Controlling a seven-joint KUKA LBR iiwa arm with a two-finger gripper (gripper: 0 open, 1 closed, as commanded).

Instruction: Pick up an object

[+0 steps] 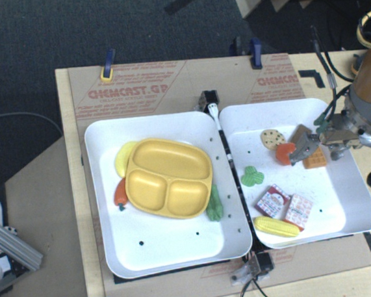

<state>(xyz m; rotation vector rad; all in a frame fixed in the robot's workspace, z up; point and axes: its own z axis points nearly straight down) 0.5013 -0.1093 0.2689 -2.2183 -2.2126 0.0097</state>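
In the right bin point(353, 194), my gripper point(318, 150) reaches in from the right and stands open over the far right part. One finger point(301, 147) is beside a red tomato-like piece point(284, 154). An orange waffle-like square point(315, 160) lies on the bin floor just below the gap between the fingers, not gripped. A speckled cookie point(272, 137) lies to the far left of the tomato. Nearer the front are a green leafy piece point(251, 176), two red-and-white packets point(272, 202) point(298, 210) and a yellow corn cob point(276, 226).
The left bin point(115, 230) bears a yellow divided tray point(169, 177), with a yellow piece point(124, 158) and an orange-red vegetable point(121, 194) at its left and a green vegetable point(214, 206) at its right. A black bar point(223, 149) runs between the bins.
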